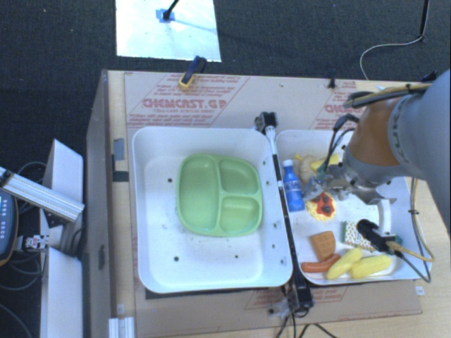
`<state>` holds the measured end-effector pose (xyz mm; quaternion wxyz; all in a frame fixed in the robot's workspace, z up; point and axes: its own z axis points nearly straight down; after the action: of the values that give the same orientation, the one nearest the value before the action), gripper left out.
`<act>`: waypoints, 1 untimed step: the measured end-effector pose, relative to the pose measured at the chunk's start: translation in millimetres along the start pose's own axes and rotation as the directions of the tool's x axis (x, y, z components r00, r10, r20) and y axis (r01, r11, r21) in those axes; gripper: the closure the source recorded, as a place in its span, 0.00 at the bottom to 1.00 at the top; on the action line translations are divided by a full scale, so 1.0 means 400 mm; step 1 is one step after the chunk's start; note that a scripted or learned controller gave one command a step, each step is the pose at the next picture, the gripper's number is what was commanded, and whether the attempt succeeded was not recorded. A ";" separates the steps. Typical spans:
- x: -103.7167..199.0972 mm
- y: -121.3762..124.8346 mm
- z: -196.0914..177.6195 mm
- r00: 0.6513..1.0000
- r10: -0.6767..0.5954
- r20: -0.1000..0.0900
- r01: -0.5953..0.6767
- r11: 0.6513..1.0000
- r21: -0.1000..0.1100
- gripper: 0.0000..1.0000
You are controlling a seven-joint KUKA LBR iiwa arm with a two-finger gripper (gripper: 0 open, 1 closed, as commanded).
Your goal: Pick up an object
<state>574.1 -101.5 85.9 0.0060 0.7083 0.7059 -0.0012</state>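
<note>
While a grey robot arm with an orange band reaches in from the right, a cardboard-covered bench carries two shallow white bins side by side, seen from above at a slant. Largest of the contents, a green divided plate lies flat in the middle of the left bin.

All the smaller pieces sit in the right bin. The gripper hangs low over that bin's upper left part; whether it is clasping anything or standing free cannot be told from this angle.

A blue bottle with a white cap lies along the bin's left wall, just beside the gripper. Behind it, near the far wall, sits a pale yellow toy, partly covered by the wrist.

Closest to the gripper, right below it, a red-and-yellow toy food piece rests on the bin floor. Towards the near right, a green-and-white block lies partly hidden.

Along the near wall, two yellow pieces lie end to end, next to an orange sausage. A small tan cracker lies just above the sausage.
</note>
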 end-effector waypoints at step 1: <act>-0.062 0.192 0.004 1.000 -0.008 -0.009 0.008 1.000 0.004 0.00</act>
<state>651.0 -126.5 85.1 0.0015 0.7056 0.7086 0.0007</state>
